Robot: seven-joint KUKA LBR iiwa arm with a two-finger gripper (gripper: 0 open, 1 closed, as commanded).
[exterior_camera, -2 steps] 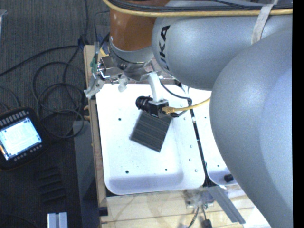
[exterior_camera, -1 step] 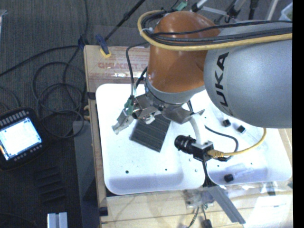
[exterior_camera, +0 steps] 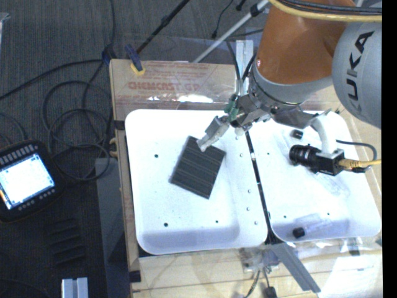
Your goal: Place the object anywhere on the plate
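- The dark ribbed slab (exterior_camera: 198, 167) lies flat and skewed in the left bin (exterior_camera: 155, 228). It is taken here to be the plate, and it serves as the reference for all positions below.
- The gripper (exterior_camera: 209, 139) sits at the slab's upper edge, touching it or just above it. Whether the gripper is apart, together or clamped on anything cannot be told.
- No object can be made out at the gripper tip.
- A small black piece (exterior_camera: 299, 232) lies in the right bin (exterior_camera: 347, 210), well apart from the slab and to its lower right. It is the likeliest candidate for the object, but this is a judgement.
- Procedure: confirm that the object is secured before any release.
- Procedure: centre the tip over the middle of the slab rather than its upper edge, so the object cannot roll off into the bin.
- Procedure: lower close to the ribs, then release.
- Hidden: the arm's body covers the bin area above and to the right of the slab.
- Unclear: a pale, clear item (exterior_camera: 319, 224) just beside the small black piece cannot be identified.
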